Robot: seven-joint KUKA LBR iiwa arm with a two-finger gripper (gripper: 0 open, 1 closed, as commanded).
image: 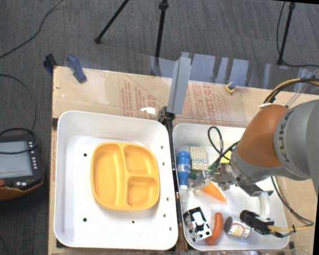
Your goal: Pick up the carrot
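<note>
Fingers: can't tell their state, wrist hides them. Left bin (70, 143) holds yellow tray (125, 176). Gripper (208, 177) sits over right bin (284, 213); carrot (215, 192) lies at its 5 o'clock, touching or nearly. Not lifted yet; grasp and lift remain.

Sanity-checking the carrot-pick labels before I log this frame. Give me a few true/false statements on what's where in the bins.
1. The carrot lies in the right bin. True.
2. The yellow divided plate sits in the right bin. False: it is in the left bin, alone there.
3. The gripper is down in the right bin, right beside the carrot's thick end. True.
4. The blue bottle lies on the plate. False: it lies in the right bin, near its left wall.
5. The carrot is lifted clear of the bin. False: it appears to rest on the bin floor.
</note>
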